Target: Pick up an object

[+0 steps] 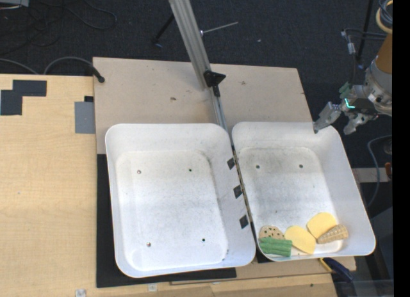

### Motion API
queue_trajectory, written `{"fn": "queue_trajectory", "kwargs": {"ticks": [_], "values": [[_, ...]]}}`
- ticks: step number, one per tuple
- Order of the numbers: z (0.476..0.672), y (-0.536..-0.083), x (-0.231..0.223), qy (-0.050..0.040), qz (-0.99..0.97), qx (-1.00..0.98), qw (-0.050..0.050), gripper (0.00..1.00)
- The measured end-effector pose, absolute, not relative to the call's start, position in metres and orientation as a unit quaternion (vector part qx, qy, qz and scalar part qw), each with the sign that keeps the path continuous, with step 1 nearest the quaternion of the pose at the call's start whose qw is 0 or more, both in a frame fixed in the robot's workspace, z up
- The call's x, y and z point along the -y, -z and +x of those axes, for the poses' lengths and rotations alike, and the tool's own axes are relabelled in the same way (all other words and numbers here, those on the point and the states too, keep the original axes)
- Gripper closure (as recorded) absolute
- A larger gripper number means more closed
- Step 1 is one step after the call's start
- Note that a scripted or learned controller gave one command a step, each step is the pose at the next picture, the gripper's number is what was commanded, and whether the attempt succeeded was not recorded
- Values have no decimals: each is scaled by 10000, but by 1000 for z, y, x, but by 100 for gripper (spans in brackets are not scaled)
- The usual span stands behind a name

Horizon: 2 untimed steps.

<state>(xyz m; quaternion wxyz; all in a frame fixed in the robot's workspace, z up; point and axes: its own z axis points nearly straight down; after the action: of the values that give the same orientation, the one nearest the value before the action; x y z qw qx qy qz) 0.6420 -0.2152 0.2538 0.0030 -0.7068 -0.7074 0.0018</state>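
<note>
Camera view: we are seeing our gripper (339, 120) hanging spread apart, a ridged tan cone (332, 233) lying crosswise well below it.

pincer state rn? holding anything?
Pincer: open, nothing between its fingers, at the far right corner of the right bin.

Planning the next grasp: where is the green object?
The green object lies in the right bin's near-left corner, touching the brown spotted piece and the yellow pieces.
</note>
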Motion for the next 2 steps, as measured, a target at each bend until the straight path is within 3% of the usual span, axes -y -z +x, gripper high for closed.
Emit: {"fn": "queue_trajectory", "kwargs": {"ticks": [1, 2], "values": [[643, -257, 215, -10, -7055, 7087, 12, 0], [649, -196, 211, -19, -7051, 7091, 33, 0]]}}
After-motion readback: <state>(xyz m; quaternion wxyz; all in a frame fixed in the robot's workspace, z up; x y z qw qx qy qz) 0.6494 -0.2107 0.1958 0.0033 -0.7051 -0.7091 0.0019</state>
